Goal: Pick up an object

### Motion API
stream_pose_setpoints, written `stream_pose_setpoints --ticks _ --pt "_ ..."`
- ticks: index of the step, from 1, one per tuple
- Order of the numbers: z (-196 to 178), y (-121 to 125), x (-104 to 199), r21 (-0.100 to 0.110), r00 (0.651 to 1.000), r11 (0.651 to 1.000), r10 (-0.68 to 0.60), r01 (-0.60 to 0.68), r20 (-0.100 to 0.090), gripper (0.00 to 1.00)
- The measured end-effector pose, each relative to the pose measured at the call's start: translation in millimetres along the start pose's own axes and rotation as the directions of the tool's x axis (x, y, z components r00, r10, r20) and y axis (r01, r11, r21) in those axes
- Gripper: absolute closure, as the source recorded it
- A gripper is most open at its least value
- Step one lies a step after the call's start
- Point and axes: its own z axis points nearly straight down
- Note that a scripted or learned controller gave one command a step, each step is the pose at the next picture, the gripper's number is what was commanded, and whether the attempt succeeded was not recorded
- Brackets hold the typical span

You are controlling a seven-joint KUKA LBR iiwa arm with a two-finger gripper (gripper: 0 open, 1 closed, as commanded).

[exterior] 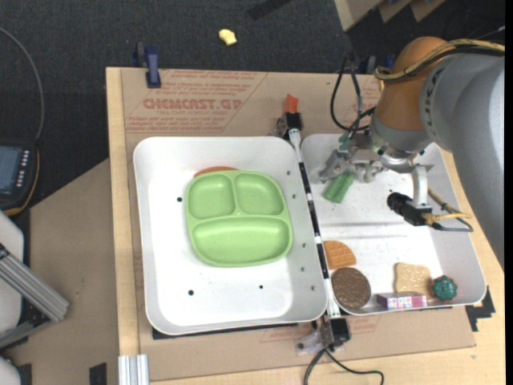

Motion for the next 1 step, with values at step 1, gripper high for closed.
stream_pose_setpoints --ticks 1 --pt "-10.6 0.6 -0.4 -0.003 1.000 1.000 0.000 0.000 0.001 1.00"
